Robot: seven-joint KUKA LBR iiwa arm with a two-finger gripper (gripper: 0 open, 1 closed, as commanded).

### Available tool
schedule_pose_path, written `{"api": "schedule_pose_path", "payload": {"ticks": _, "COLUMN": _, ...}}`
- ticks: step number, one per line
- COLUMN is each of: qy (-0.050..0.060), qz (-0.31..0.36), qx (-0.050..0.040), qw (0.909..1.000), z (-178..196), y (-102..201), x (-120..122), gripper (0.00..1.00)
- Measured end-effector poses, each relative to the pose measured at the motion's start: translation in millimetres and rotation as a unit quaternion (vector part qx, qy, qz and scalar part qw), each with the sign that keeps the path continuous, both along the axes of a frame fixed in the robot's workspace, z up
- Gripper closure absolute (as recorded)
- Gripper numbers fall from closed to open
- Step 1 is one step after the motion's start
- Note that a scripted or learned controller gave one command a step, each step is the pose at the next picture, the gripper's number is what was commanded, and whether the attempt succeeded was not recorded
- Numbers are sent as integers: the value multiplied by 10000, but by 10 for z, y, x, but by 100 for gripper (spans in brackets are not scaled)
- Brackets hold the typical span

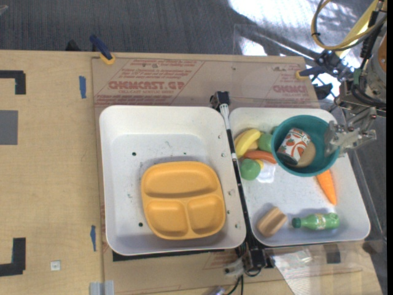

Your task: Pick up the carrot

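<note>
Brown cardboard sheeting (49, 165) is seen covering the bench, with red printed lettering along the far edge and blue tape marks at the left. Two shallow white bins are set side by side on it. The left bin (116, 140) is occupied by a yellow divided tray (182, 198), which lies near the bin's front. The right bin (356, 217) holds several items. A teal bowl (319, 163) is placed toward the far right of this bin, and a white carton with orange markings (295, 146) is seen inside it, tilted. The carrot (328, 185) is located just in front of the bowl at its right side, lying on the bin floor with its thick end touching or tucked under the bowl rim and its tip pointed toward the front right. A banana (247, 141) is seen at the far left of the right bin, beside a red-orange item (260, 155) and a green round item (249, 169). A tan bread roll (271, 220) and a green bottle (315, 221) lie side by side near the front. The gripper (347, 136) is positioned over the bowl's right rim, apart from the carrot; nothing is seen held in it, and its state cannot be determined from this view.
</note>
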State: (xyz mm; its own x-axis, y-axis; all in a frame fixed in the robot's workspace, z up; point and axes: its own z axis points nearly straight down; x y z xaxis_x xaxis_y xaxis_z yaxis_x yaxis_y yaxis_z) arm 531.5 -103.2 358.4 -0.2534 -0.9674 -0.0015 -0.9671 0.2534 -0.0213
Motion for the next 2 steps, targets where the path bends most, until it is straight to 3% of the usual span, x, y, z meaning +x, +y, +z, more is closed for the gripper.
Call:
{"api": "schedule_pose_path", "payload": {"ticks": 1, "qy": 12, "qz": 535, "qx": -33, "qw": 9986, "z": 1548, "y": -1147, "x": 34, "gripper": 100}}
{"api": "schedule_pose_path", "payload": {"ticks": 2, "qy": 74, "qz": 598, "qx": 26, "qw": 9982, "z": 1476, "y": -1082, "x": 51, "gripper": 0}}
